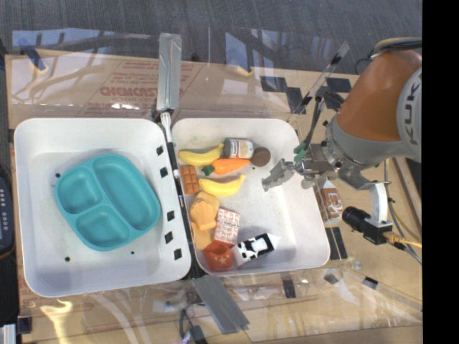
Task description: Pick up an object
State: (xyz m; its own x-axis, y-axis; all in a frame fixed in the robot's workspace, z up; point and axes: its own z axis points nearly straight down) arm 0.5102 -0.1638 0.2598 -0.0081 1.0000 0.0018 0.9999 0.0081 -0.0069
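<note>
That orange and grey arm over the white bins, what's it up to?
It is a robot arm trying to pick up one of the toys. Its gripper hovers over the right bin, with nothing between its fingers yet. The toys sit along that bin's left side: two bananas, a carrot, a small bottle, a red cup and a black-and-white cow. The left bin holds a teal divided plate.

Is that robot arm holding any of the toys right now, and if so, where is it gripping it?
Nothing is held. The end effector hangs over a bare part of the right bin, apart from the carrot and bananas.
</note>
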